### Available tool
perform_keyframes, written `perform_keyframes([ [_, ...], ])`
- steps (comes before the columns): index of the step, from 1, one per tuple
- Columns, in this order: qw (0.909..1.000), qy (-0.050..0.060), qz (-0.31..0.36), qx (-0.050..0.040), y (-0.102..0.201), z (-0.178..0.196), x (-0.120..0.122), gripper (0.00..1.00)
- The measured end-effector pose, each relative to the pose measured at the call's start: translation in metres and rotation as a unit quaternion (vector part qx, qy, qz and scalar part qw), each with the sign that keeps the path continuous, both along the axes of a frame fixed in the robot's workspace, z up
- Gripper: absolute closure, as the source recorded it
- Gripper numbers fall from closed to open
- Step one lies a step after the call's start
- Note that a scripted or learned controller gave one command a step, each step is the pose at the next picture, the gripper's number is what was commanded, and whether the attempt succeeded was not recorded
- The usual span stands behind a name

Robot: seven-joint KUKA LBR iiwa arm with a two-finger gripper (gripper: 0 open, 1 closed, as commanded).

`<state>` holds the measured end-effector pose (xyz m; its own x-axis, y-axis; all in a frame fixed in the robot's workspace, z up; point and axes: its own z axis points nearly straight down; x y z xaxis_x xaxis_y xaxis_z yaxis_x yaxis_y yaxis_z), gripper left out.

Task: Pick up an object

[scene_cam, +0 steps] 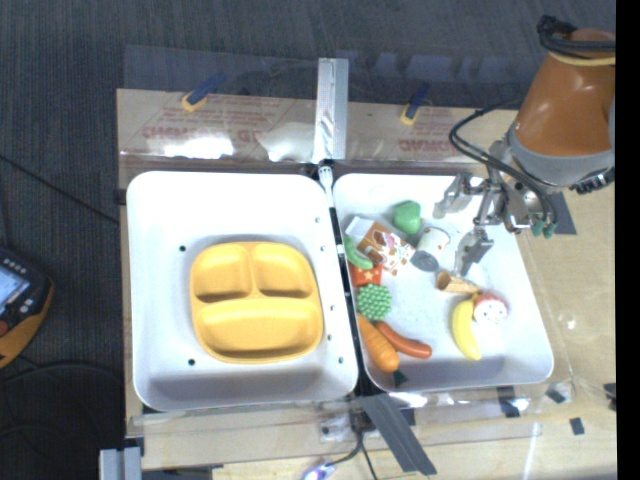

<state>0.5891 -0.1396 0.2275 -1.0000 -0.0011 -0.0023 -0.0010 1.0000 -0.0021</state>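
1. Arm w/ orange band reaches in from the right; gripper (470, 230) hangs over the right bin (535, 353), upper-right part, fingers pointing down toward the toys.
2. Gripper state: fingers look spread apart, one near the bin's top edge, the other lower, near the small grey piece (425, 261). Nothing visible between them, so no hold on anything.
3. Task things all sit in the right bin: green piece (407, 214) near top, patterned box-like toy (385, 247) left of centre, green spiky ball (374, 299), carrot (378, 343) and sausage-like red piece (405, 342) at bottom-left, banana (464, 330) w/ a white-and-red toy (490, 311) just beside it at lower right.
4. Left bin (150, 208) carries a yellow divided tray (256, 300); not touched.
5. Progress, my read: early. Approach is underway, no grasp made, nothing lifted. Every object rests on the bin floor.
6. Left to do: choose a target (grey piece or the brownish bit (458, 285) under the lower finger seem closest), descend, close, lift clear.
7. Risk: toys are crowded, fingers may catch a neighbour.
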Motion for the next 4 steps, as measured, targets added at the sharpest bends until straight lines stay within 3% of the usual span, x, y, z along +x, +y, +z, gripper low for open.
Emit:
perform_keyframes([
  [1, 0.9954, 0.0, 0.096, -0.0004, -0.014, -0.131, 0.031, 0.0],
  [2, 0.9975, -0.006, 0.071, -0.0051, 0.035, -0.136, 0.021, 0.0],
  [3, 0.9983, 0.001, 0.058, -0.0001, -0.053, -0.111, -0.051, 0.0],
  [4, 0.9999, -0.003, 0.017, -0.0006, -0.031, -0.137, -0.03, 0.0],
])
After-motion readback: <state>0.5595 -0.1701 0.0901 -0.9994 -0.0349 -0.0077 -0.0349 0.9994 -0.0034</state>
